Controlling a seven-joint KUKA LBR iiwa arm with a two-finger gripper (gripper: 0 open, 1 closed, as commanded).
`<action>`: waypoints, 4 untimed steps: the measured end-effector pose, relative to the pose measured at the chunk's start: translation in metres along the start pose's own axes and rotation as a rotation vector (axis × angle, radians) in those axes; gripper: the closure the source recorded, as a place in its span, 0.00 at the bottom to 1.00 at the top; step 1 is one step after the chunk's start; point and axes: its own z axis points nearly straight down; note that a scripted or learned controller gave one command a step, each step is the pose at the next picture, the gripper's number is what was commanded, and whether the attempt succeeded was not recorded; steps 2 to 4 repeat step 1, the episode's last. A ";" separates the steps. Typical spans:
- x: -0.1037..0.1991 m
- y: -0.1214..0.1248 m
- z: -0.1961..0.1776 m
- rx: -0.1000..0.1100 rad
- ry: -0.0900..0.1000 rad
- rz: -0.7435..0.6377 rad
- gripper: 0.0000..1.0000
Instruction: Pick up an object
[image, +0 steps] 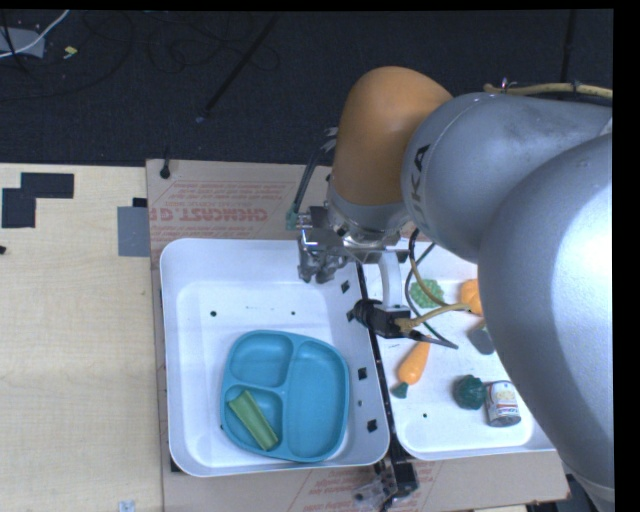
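So the grey two-finger gripper (320, 262) is parked over the back edge of the left shallow white bin (190, 330), nothing seen between its fingers; open or closed can't be told from here. In that bin, a blue sectioned plastic plate (300, 395) sits near the front edge with a green celery-like stick (252, 418) in its front-left compartment. The stick is probably light and stiff, best pinched across its narrow middle. An orange toy carrot (413, 363) lies along the right bin's left edge.
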 end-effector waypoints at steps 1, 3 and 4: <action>-0.009 -0.014 -0.002 0.002 -0.001 0.002 1.00; -0.009 -0.014 -0.002 0.002 -0.001 0.002 1.00; -0.009 -0.014 -0.002 0.002 -0.001 0.002 1.00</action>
